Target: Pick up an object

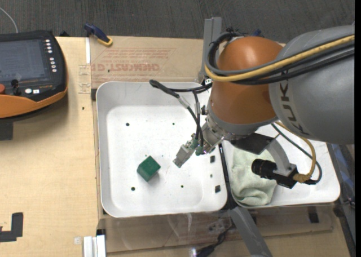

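- Camera view — a grey KUKA arm [316, 87] with an orange band [248, 78] above the wrist reaches in from the table's right side, its bulk hanging over the seam between two shallow white bins.
- The gripper [185, 155] points down and leftward into the left bin [107, 137], over the bin's middle and towards its right wall; nothing shows between the tips, and whether they stand wide or narrow cannot be told at this angle.
- The task's likely target, a small green block [148, 168], lies on the left bin's floor towards its near edge, just beside the gripper on the side away from the arm and apart from it.
- A pale cloth [248, 180] lies crumpled in the right bin [327, 191] against the wall shared with the left bin, partly under the wrist and its black cables.
- An orange-and-black control pendant [28, 72] rests at the table's far left edge, and a strip of printed cardboard [132, 61] lies along the far side behind the bins.
- Judged from this, the approach is in hand and no grasp is made — the block sits untouched.
- The next move seems to call for a short shift towards the block, then a descent with the tips astride it before closing; a tilted approach could nudge the block away.
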Controlling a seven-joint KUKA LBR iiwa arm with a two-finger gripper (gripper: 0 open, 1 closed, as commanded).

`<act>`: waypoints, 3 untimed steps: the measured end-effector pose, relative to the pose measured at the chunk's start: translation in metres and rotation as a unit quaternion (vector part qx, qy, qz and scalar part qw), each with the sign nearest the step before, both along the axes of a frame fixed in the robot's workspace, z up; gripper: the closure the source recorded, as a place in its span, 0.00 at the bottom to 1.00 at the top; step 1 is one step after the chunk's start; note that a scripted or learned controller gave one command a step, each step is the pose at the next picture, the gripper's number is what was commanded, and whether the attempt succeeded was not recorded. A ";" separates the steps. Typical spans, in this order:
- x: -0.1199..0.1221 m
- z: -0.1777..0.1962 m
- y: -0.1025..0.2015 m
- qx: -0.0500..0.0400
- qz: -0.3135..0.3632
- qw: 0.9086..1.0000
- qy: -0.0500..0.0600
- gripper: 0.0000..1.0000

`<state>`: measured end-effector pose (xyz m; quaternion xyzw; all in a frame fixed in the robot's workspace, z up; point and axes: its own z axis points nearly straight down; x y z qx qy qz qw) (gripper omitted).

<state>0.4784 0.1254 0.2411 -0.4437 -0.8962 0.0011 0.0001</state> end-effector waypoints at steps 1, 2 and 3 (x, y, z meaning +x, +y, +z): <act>0.004 0.002 0.008 0.000 -0.002 1.000 0.000 0.00; -0.001 -0.104 -0.006 0.000 0.107 0.994 0.002 0.00; 0.001 0.027 -0.032 0.001 0.267 0.964 -0.001 0.00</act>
